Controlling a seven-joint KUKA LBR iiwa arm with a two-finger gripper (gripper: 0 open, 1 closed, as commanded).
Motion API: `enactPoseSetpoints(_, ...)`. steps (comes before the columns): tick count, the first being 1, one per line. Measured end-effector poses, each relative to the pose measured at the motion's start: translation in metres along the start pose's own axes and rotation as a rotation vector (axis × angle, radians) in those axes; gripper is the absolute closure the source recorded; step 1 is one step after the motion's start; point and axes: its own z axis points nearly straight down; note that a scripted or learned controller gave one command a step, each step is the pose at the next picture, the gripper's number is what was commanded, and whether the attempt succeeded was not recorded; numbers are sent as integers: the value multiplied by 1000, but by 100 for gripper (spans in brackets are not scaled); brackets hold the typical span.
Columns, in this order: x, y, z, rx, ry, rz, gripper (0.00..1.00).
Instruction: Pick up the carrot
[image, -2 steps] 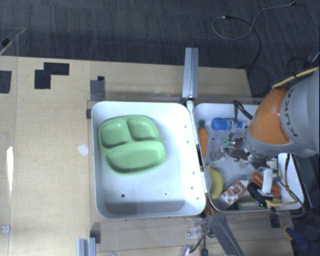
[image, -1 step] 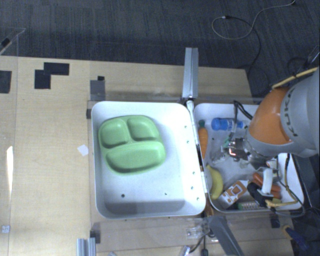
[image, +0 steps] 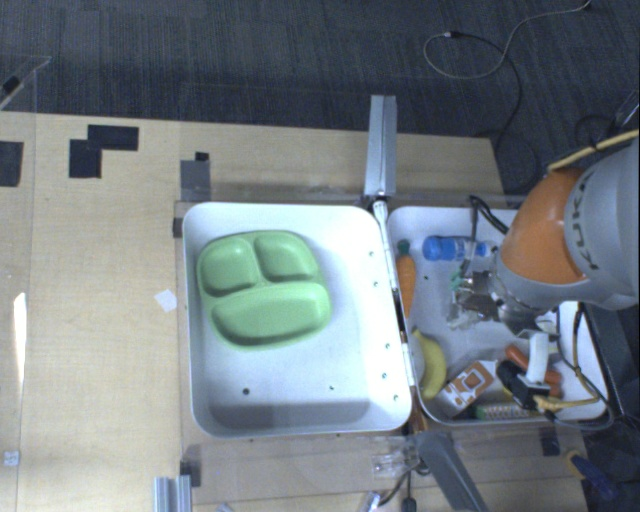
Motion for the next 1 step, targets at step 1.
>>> enactPoseSetpoints(1, 24, -10, -73, 19, -2, -35, 100)
